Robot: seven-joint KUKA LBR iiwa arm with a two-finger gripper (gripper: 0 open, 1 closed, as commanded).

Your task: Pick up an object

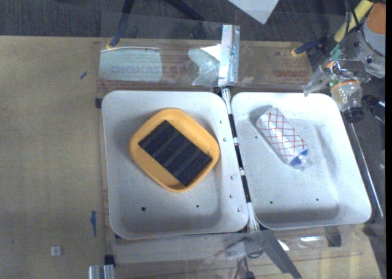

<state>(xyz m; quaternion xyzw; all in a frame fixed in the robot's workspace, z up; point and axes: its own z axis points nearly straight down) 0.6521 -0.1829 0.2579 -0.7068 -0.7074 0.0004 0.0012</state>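
An orange rounded-square object [174,149] with a black ribbed top lies in the left bin [122,210], a little toward its far side. In the right bin [343,204] lies a white packet [282,137] with a red criss-cross pattern and a blue mark at its near end. It rests in the far half of that bin. My gripper [346,91] hangs over the right bin's far right corner, outside the rim and well apart from both objects. The arm reaches in from the upper right.
A clear plastic panel and a metal bracket [228,54] stand behind the bins on a brown board. Cables and clamps [318,45] crowd the far right. Bare wooden bench [49,149] extends to the left. Office chair legs sit at the top.
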